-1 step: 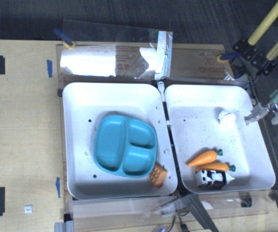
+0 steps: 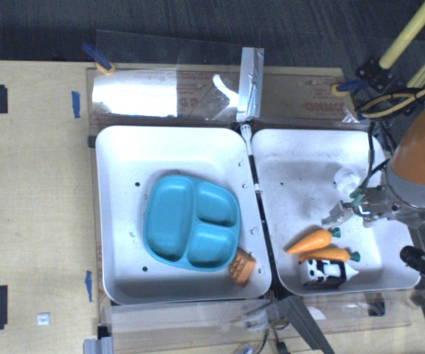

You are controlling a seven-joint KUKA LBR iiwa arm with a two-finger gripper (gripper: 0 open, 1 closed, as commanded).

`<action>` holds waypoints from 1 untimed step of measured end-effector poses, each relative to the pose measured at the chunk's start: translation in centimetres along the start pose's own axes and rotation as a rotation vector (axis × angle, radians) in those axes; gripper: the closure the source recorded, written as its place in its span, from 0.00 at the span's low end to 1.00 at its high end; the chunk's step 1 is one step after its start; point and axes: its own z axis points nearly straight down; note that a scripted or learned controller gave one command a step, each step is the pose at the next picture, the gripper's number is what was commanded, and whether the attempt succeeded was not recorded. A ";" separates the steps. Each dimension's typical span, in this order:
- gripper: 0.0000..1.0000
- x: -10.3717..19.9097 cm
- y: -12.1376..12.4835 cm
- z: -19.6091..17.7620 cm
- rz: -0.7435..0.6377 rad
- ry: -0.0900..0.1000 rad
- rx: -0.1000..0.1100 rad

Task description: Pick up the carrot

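Note:
An orange carrot (image 2: 310, 241) with a green stub lies slantwise in the lower middle of the right bin (image 2: 294, 161). A second, similar orange piece (image 2: 332, 254) lies just below and to the right of it, touching it. My gripper (image 2: 339, 214) hangs over the right bin just above and to the right of the carrot's green end, on the grey arm with its orange band (image 2: 421, 157) reaching in from the right. Nothing is seen held in it.
A black-and-white toy (image 2: 323, 271) sits by the right bin's front wall, right under the carrots. A white crumpled item (image 2: 347, 178) lies behind the gripper. The left bin (image 2: 116, 198) holds a blue divided plate (image 2: 192, 223) and a small orange-brown object (image 2: 240, 268).

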 end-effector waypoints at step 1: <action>0.00 6.0 -0.6 5.1 -0.093 -0.005 -0.014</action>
